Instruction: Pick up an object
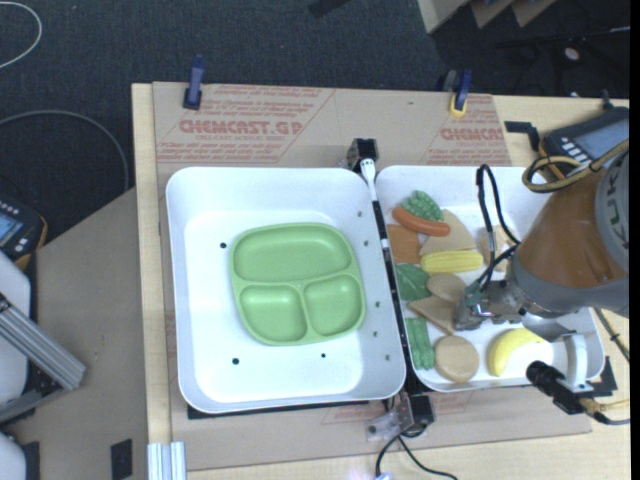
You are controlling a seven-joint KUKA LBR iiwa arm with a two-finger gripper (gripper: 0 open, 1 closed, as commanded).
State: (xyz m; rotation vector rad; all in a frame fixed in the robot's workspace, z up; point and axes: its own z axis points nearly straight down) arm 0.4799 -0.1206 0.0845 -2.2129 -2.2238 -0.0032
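"CHEMCAST" on bench sheet (240, 118)

Divided plate (296, 282) in left bin (190, 268), toy food (452, 261) in right bin (400, 183)

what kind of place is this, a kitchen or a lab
Most likely a robotics lab, not a kitchen: a grey robot arm reaches over a white bin of toy food, on a bench with clamps and loose cables.
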